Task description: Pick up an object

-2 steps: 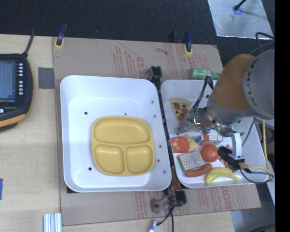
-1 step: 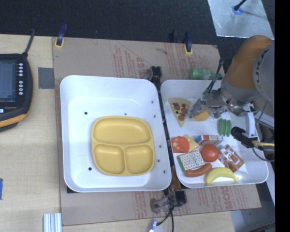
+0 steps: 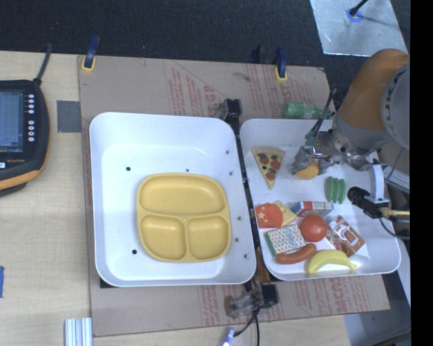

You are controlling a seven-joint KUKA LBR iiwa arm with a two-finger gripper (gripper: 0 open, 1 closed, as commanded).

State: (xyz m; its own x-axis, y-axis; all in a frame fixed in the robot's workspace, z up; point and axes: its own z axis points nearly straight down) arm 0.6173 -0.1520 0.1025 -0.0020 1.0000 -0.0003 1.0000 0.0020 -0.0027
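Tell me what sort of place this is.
Probably a robot lab test bench: two white bins clamped onto cardboard, toy food such as a pizza slice and banana, and a teach pendant beside them.

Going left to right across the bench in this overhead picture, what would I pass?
Handheld screen → yellow divided plate in the left bin → pizza slice → tomato → green pepper.
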